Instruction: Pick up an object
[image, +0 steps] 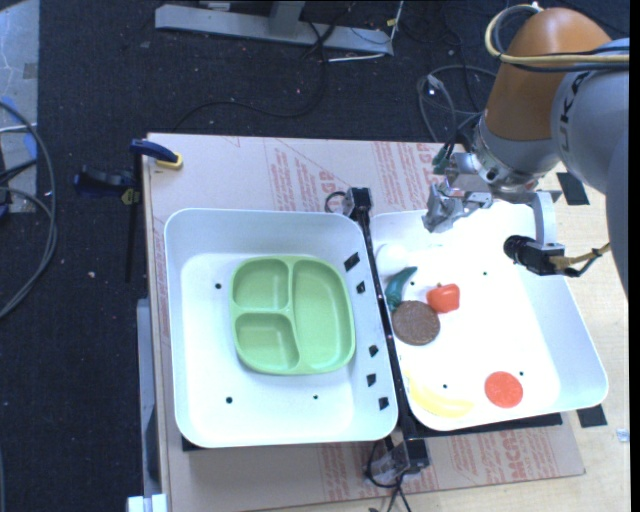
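Hovering over the far edge of the right bin (560, 300), the hand (443, 212) carries nothing visible, though whether it is released or clenched I cannot tell. Every candidate lies unpicked: red piece (444, 297), brown disc (415, 324), orange disc (503, 389), banana (438, 401). The pick seems barely begun.

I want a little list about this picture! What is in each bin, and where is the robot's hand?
left bin: a green divided plate
right bin: a teal piece, a small red piece, a brown disc, an orange-red disc, a yellow banana shape
gripper: over the right bin's far edge, nothing seen held
arm: comes in from the right
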